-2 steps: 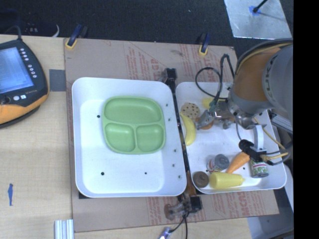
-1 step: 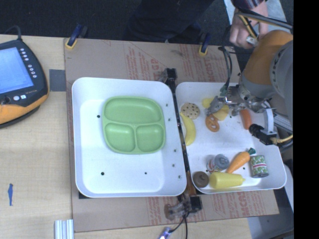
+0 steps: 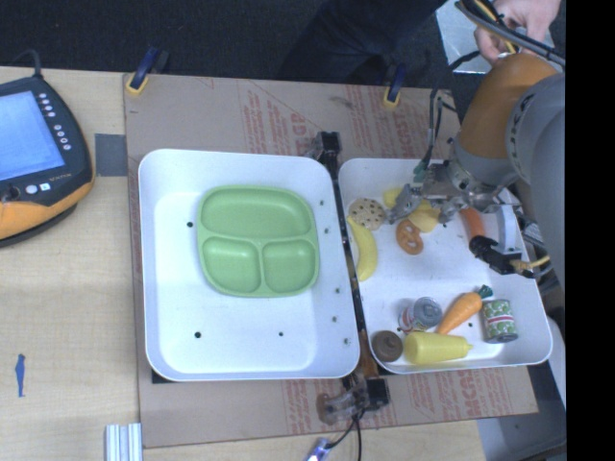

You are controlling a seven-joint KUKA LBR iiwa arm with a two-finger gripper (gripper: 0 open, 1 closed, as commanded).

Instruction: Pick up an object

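Observation:
My gripper (image 3: 415, 198) is low over the far part of the right bin (image 3: 538, 353), at the end of the grey arm with its orange band (image 3: 495, 104). It hovers among a yellow piece (image 3: 424, 220), a smaller yellow piece (image 3: 392, 198) and a speckled cookie (image 3: 364, 211). An orange ring-shaped piece (image 3: 409, 238) lies just in front of it. A yellow banana (image 3: 364, 250) lies along the bin's left wall. I see nothing lifted off the bin floor.
Near the right bin's front lie a carrot (image 3: 459, 312), a grey can (image 3: 420, 313), a green can (image 3: 498, 320), a yellow bottle-like toy (image 3: 437, 348) and a brown disc (image 3: 387, 345). The left bin (image 3: 173, 334) holds a green divided plate (image 3: 258, 240). A teach pendant (image 3: 34, 157) sits at far left.

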